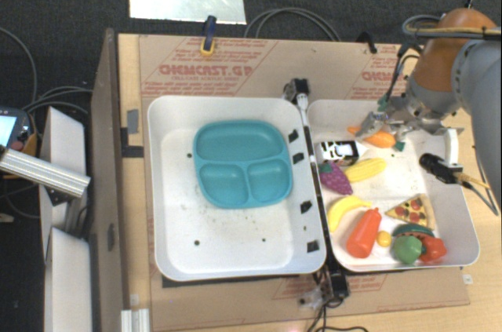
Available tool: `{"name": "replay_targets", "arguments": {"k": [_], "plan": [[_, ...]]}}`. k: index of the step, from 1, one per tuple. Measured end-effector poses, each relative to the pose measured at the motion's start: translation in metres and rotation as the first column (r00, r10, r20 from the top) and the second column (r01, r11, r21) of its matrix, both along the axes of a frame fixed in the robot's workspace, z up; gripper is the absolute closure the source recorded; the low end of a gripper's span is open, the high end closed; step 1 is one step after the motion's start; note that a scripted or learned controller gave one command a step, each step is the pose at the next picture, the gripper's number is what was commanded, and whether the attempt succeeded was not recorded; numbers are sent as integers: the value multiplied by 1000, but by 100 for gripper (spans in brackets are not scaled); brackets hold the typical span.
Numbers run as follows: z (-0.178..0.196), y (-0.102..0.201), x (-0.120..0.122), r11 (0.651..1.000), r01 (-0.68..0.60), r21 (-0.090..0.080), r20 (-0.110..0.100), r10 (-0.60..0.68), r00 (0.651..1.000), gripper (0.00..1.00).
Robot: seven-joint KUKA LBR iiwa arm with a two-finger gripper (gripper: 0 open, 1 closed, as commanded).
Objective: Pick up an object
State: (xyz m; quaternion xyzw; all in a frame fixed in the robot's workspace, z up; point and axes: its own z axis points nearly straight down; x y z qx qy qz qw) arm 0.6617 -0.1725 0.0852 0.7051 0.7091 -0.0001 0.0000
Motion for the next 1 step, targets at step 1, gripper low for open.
{"name": "replay_targets", "arguments": {"k": [1], "plan": [[10,-1,-1,1000,-3,1,-6,3,1000,100]]}}
